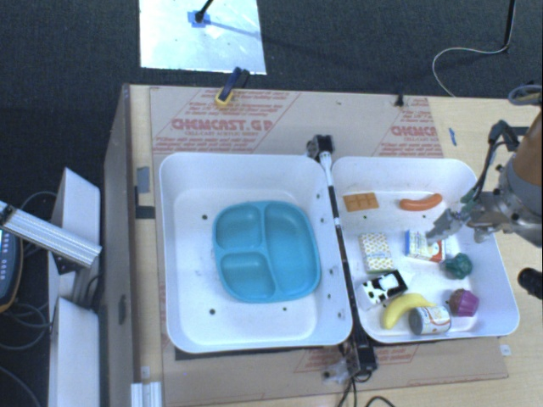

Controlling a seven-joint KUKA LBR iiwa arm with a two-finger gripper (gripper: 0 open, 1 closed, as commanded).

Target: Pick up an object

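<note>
Two white bins sit side by side on the bench. The left bin (182, 227) holds a blue divided tray (265, 251), lying flat near its centre. The right bin (488, 308) holds the loose objects: an orange waffle-like square (361, 201) at the far left, an orange sausage (421, 201) to its right at the far side, a patterned cracker square (376, 250) in the middle, a small white carton (422, 245) just right of it, a teal lump (458, 266) further right, a black-and-white cow toy (382, 287) near the divider, a yellow banana (402, 308) beside it at the near side, a small can (428, 318) lying against the banana's right end, and a purple-magenta item (462, 302) near the right corner. The arm enters from the right; the gripper (448, 224) hangs above the right bin's right half, just over the white carton, with the teal lump close by on its near side. Whether the claw is spread or clenched cannot be told, and nothing is visibly caught in it. A yellow-and-blue tool (231, 87) lies on the far edge of the bench board.
</note>
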